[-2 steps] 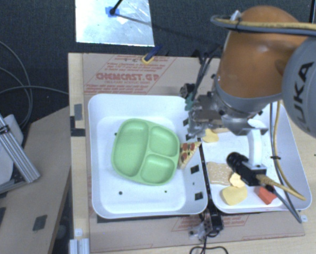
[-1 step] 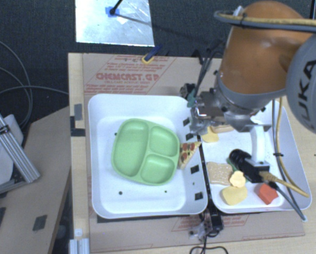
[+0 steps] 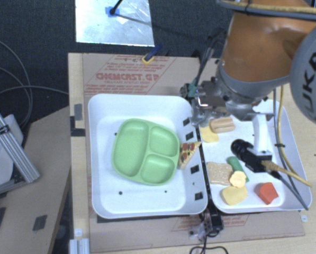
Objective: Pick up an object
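Tan block lies at the far end of the right-hand bin, touching a yellow piece beside the divider. The gripper hangs just above and beside the block; its jaws are lost in the clutter, so whether they are open or closed cannot be told. Nearer the camera in the same bin sit a green piece, what looks like a speckled cracker, a small yellow chunk, a pale yellow lump and a red block. In the left-hand bin, a pizza slice leans on a green divided plate.
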You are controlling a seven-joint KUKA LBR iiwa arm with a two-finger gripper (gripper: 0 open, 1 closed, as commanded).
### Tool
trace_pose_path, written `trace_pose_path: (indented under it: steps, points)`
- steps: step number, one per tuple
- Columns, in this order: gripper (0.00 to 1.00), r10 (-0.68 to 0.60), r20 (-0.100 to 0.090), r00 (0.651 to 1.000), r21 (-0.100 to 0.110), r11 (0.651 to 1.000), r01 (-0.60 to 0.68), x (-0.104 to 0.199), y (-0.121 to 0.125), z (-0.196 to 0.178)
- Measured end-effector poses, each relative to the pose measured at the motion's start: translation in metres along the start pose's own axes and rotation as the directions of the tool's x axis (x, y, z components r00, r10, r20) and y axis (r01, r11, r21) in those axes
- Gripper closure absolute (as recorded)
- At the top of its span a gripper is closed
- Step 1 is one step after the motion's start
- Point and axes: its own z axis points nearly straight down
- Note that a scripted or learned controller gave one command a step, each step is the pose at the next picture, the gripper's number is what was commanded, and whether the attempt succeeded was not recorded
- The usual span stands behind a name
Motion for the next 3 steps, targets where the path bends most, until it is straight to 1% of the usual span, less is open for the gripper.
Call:
trace_pose_path:
  steps: [1, 2, 3]
  points:
    - [1.0, -0.002, -0.002, 1.0, -0.004, 1.0, 0.002, 0.015, -0.019, -0.058]
    - [1.0, 0.006, 0.0, 1.0, -0.003, 1.0, -0.006, -0.012, -0.018, -0.103]
    - [1.0, 0.006, 0.0, 1.0, -0.005, 1.0, -0.006, -0.046, -0.019, -0.163]
